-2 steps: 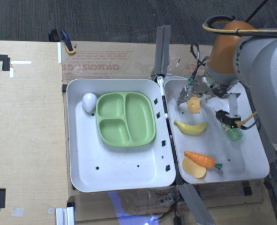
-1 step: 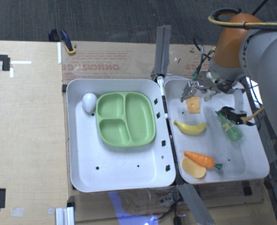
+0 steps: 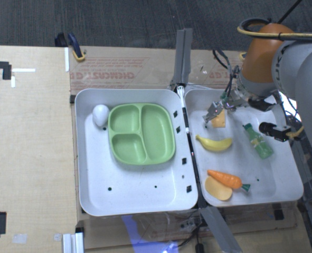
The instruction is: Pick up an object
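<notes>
Jaws at cheese wedge [image 3: 218, 120], right bin [image 3: 282, 191].

The arm [image 3: 298, 57] is cut off by the right edge. Beside the banana [image 3: 215, 143], a small tan block [image 3: 219, 120] is partly covered by the gripper [image 3: 215, 113], so contact cannot be judged. The yellow disc [image 3: 218, 190] below the banana is partly hidden by the carrot [image 3: 225, 179]. The white ball [image 3: 100, 114] is tucked against the green plate [image 3: 142, 134].
</notes>
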Tool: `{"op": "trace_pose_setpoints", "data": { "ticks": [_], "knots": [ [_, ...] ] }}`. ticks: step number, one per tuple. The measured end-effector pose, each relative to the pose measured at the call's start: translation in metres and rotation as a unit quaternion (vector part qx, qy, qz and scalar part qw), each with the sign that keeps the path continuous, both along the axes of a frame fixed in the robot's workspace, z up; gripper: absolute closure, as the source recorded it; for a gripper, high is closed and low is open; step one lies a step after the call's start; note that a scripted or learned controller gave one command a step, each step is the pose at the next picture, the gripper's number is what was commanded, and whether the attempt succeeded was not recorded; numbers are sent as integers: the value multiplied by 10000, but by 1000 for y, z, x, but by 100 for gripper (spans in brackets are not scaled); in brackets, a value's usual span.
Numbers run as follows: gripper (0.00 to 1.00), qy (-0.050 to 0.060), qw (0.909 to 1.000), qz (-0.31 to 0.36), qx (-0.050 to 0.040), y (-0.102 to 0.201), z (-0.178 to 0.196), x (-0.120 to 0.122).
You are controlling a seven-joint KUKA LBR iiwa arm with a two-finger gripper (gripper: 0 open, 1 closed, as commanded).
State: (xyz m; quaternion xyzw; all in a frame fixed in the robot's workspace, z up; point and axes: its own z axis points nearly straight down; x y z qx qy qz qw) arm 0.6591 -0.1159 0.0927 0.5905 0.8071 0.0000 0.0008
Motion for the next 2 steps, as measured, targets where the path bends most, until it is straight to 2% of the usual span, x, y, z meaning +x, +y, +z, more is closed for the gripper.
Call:
{"op": "trace_pose_setpoints", "data": {
  "ticks": [1,2],
  "knots": [
    [100,-25,10000,-16,-3,-1,11,1],
    [100,5,10000,-72,0,62,99,0]
  ]
}}
